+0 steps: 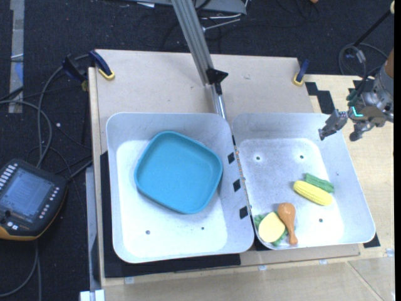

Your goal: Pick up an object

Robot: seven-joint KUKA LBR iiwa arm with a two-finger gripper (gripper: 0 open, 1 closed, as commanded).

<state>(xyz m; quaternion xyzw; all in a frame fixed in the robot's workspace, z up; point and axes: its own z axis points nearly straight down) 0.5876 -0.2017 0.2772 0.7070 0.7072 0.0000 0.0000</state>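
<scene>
We see two shallow white bins side by side on a pale wooden tabletop (156, 83). The left bin (125, 231) carries a turquoise, rounded-square plate (178, 171), lying slightly turned and closer to the bin's far edge than its near edge. The right bin (276, 149) carries three toy foods, all gathered toward its near edge. A yellow ear of corn with a green husk (313, 190) lies at a slant near the right edge, the husk at its far end. A toy chicken drumstick (288, 220), orange-brown with a rounded head and a thin shank, lies near the near edge, its shank pointing toward that edge. Just beside it, toward the near left corner, lies a pale yellow, rounded piece with green leaves (270, 227); it appears to touch the drumstick, though we cannot tell for certain.

The gripper (343, 129) hangs over the far right corner of the right bin, at the bin's right rim and well apart from the toy foods. Its two dark fingers (330, 125) stand spread apart, with a visible gap between them, and nothing lies in that gap. We see no contact between the fingers and any object. A slanted metal pole (197, 39) crosses the far edge of the tabletop and meets the seam between the bins.
</scene>
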